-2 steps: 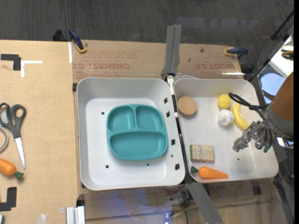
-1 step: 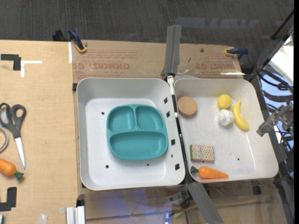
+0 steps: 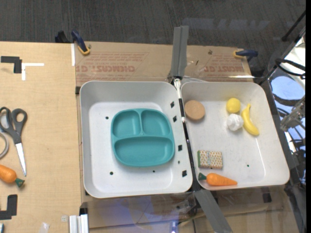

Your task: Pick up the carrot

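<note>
- Carrot (image 3: 221, 180) lying flat in the near left corner of the right bin (image 3: 272, 144), leaf end toward the divider, tip pointing right.
- Pressed close to the near wall, probably from sliding down the sloped floor. Little room on that side, so a grip across the narrow body from above looks the safer choice.
- Patterned block (image 3: 210, 159) just beyond it, near but apart; likely to be nudged by a wide approach.
- Tan round disc (image 3: 195, 110), lemon (image 3: 233, 105), banana (image 3: 250, 120) and a white lump (image 3: 234, 123) grouped at the far side, well apart.
- Teal divided plate (image 3: 143, 137) alone in the left bin (image 3: 92, 144).
- Second carrot (image 3: 8, 174) and scissors (image 3: 14, 130) out on the worktop (image 3: 39, 96), far left; a possible mix-up.
- Faint grey mechanism at the right rim, seemingly the claw (image 3: 294, 116); apart or together, cannot tell.
</note>
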`<state>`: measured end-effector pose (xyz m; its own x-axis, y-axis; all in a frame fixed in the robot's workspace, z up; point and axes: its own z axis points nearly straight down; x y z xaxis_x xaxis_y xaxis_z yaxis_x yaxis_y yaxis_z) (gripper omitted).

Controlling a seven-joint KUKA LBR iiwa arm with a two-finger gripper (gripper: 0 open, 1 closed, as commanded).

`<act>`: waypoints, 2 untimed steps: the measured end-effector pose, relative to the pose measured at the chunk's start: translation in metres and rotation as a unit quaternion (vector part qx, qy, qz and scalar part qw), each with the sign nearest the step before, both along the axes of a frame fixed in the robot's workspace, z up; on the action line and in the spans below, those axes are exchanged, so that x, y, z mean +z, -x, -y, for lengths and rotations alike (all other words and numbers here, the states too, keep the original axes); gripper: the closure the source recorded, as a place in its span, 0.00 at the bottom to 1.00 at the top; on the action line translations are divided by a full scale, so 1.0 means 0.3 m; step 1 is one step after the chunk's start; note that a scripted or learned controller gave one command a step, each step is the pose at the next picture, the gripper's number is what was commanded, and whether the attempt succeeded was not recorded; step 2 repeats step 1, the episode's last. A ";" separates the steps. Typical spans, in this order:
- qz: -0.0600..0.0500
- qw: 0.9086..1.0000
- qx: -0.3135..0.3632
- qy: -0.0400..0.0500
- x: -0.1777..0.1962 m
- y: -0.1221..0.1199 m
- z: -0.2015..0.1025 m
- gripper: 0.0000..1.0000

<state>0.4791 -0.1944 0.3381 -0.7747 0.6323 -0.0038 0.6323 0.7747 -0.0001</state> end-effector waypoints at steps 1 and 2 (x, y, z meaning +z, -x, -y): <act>0.000 0.995 0.098 0.000 -0.005 0.001 0.092 1.00; 0.000 0.995 0.098 0.000 -0.005 0.001 0.092 1.00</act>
